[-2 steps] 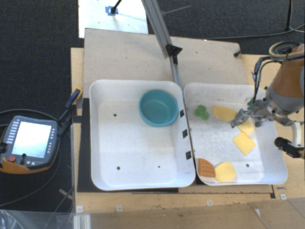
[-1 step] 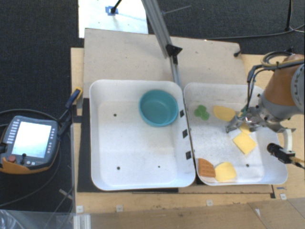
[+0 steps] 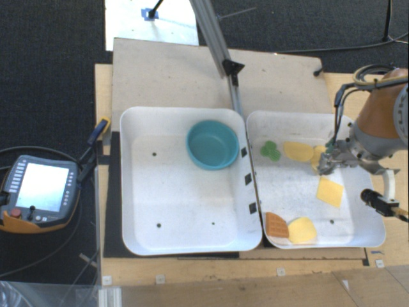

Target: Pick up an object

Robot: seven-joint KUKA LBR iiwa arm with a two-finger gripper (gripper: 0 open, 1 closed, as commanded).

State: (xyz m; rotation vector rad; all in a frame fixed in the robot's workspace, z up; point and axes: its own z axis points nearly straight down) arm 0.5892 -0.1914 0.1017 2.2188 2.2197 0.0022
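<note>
While the arm (image 3: 383,117) reaches in from the right edge of the frame, its gripper (image 3: 326,164) sits low over the right bin (image 3: 364,238), at the upper right part of that bin. Whether the gripper is holding anything cannot be told from this angle.

Right bin contents: a yellow oval piece (image 3: 298,150) lies near the upper rim, just left of the gripper. A small green object (image 3: 270,150) lies to the left of that piece, close to the divider between the bins. A yellow square block (image 3: 330,192) rests below the gripper, near the middle right of the bin, apart from the gripper tip. At the lower left corner of this bin, an orange-brown waffle-like piece (image 3: 276,224) lies just beside a rounded yellow piece (image 3: 302,230); the two appear to touch.

Left bin (image 3: 147,235) contents: a teal bowl (image 3: 213,144) stands upright at the upper right corner.

Off the bench, at the left centre of the frame, a handheld control pendant (image 3: 39,190) rests on the dark floor.
</note>
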